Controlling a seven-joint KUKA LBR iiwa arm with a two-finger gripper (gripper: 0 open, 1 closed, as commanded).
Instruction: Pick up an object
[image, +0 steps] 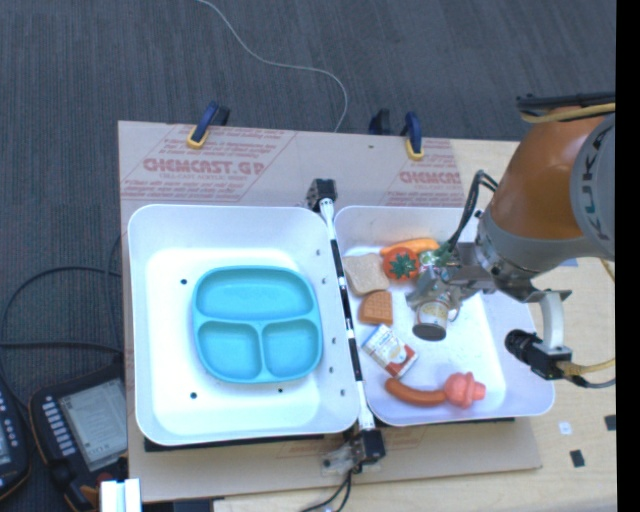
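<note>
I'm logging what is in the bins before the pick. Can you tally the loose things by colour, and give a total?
Blue: 1, the divided tray in the left bin.
Tan or brown: 2, bread slice and smaller toast piece.
Orange: 1, carrot.
White and red: 1, packet.
Red: 1, sausage.
Pink: 1, small toy.
Total: 7

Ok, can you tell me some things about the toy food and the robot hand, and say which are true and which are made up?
1. The blue tray sits in the left bin. True.
2. The sausage lies in the left bin. False: it is in the right bin.
3. The hand is over the right bin. True.
4. The carrot lies on the blue tray. False: it is in the right bin, near the bread slice.
</note>
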